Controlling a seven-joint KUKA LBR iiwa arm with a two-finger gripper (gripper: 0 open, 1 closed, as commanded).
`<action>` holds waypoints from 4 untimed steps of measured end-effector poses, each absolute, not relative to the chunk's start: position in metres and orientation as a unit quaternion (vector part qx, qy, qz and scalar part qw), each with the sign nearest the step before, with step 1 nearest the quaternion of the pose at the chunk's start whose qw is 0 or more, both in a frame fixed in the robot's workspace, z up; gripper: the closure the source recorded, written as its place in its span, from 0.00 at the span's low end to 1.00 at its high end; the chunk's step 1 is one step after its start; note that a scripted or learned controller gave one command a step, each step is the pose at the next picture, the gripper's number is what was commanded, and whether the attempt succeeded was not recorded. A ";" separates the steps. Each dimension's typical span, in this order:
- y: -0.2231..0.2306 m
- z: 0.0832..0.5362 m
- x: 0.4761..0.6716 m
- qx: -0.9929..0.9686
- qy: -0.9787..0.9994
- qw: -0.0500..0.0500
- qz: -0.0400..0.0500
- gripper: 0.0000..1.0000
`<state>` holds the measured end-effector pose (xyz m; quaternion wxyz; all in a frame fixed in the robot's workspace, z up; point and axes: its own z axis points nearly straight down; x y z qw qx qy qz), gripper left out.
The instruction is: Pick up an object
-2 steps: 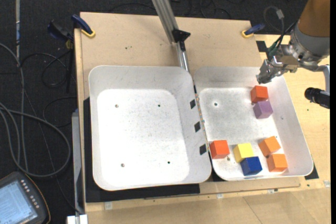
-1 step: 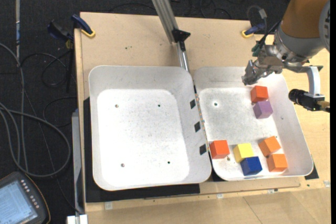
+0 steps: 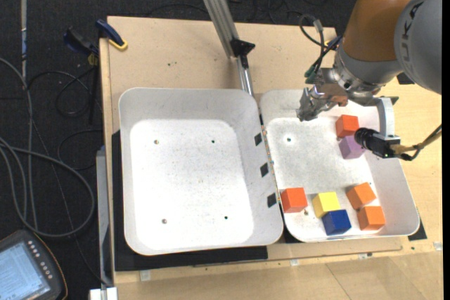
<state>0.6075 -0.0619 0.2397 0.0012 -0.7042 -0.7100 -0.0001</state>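
Observation:
The right white bin (image 3: 309, 151) holds several small blocks. An orange block (image 3: 346, 126) and a purple block (image 3: 351, 146) lie near its far right side. Along the near edge sit an orange block (image 3: 294, 199), a yellow block (image 3: 325, 204), a blue block (image 3: 337, 221) and two more orange blocks (image 3: 361, 194) (image 3: 371, 217). My gripper (image 3: 309, 109) hangs over the far edge of the right bin, left of the far orange block, with nothing seen between its fingers.
The left white bin (image 3: 186, 165) lies beside the right one. A metal pole (image 3: 218, 10) slants in from the top and ends at the gap between the bins. A blue and yellow clamp (image 3: 111, 35) sits at the bench's far left corner.

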 end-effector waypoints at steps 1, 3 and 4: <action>-0.013 0.240 0.591 -0.704 -0.710 0.001 0.000 1.00; 0.088 0.225 0.586 -0.704 -0.710 0.002 0.000 1.00; 0.084 0.226 0.586 -0.707 -0.707 0.000 0.000 0.00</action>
